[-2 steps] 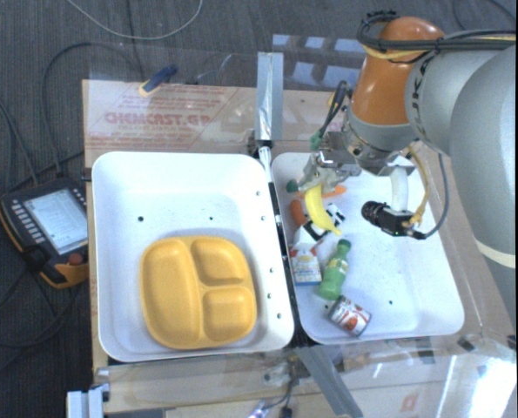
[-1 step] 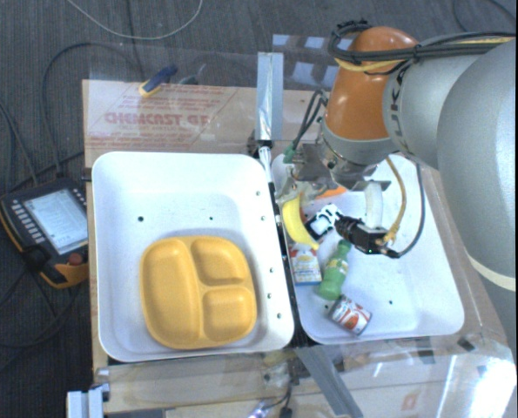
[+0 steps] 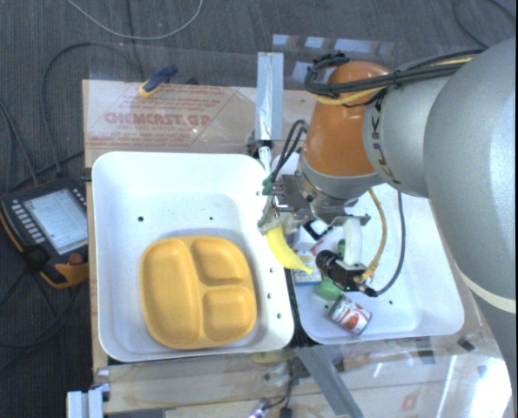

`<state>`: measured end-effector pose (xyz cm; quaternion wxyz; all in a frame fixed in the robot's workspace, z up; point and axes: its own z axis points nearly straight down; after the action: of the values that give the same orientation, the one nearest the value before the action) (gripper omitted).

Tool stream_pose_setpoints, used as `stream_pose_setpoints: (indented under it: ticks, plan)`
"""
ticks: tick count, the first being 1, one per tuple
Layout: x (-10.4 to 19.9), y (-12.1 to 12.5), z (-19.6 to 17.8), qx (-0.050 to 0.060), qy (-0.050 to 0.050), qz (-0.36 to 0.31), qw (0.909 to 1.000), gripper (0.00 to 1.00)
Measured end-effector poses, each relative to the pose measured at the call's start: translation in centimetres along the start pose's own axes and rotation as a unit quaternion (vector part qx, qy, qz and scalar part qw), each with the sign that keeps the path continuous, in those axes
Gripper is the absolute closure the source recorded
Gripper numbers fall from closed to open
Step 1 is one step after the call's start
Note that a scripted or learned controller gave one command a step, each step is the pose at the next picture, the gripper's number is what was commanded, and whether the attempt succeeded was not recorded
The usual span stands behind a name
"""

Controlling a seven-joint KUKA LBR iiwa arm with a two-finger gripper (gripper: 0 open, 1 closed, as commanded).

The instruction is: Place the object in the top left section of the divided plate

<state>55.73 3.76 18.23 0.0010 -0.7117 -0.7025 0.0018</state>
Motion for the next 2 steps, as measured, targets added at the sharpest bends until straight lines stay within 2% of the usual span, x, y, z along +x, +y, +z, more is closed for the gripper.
stream_pose_setpoints:
  ticks: [1,2]
  plan:
    - [6.2,-3.4,-0.8,0.001,0.0,-0.051,0.9987,1.0]
    - [7.3,-4.6,1.3,0.0,0.0,-0.126,0.9921,1.0]
